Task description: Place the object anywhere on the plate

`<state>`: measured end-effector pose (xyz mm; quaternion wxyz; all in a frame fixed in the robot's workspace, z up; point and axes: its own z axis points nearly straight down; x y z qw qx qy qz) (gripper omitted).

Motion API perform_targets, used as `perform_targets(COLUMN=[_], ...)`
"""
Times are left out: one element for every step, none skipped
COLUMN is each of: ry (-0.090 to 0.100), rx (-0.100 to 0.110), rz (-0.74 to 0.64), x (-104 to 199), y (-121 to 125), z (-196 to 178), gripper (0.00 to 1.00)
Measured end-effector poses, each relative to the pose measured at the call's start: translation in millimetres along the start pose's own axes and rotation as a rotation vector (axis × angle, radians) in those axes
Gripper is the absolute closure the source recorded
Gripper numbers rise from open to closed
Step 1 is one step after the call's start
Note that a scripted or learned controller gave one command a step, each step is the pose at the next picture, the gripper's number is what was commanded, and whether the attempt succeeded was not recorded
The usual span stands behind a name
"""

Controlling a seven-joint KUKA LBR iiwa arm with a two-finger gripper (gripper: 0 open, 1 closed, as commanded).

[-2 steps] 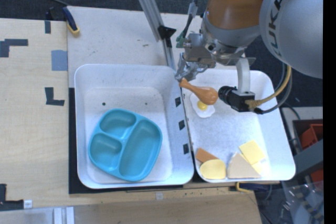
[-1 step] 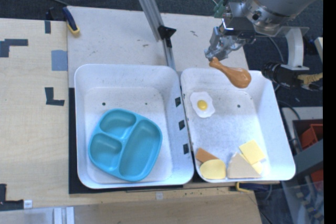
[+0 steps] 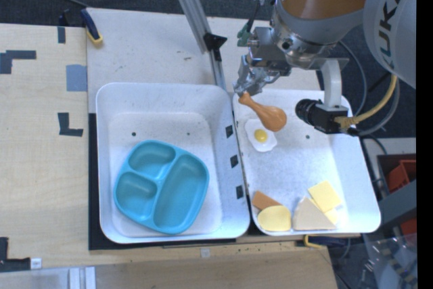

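Gripper (image 3: 247,86) over the right bin's (image 3: 352,210) back corner.
Its fingers pinch the thin end of a drumstick (image 3: 264,113); the blue plate (image 3: 161,186) lies in the left bin (image 3: 108,145).

The left bin (image 3: 105,145) holds the blue plate (image 3: 161,186) alone, its far half bare and open; the right bin (image 3: 358,179) is crowded near by cheese pieces (image 3: 318,203); drumstick (image 3: 264,114) and fried egg (image 3: 260,137) block its far-left corner.
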<state>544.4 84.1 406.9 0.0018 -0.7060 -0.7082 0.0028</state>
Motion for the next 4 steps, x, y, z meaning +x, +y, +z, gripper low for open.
perform_targets(ry=[0.001, -0.001, 0.0, -0.001], rx=[-0.007, 0.003, -0.003, -0.014], rz=[0.001, 0.001, 0.007, 0.007], x=[-5.8, 23.7, -29.3, -105.7], y=[-12.8, -5.7, -18.8, -40.1], z=[-18.1, 126.5, 123.2, 17.4], gripper=[1.0, 1.0, 1.0, 1.0])
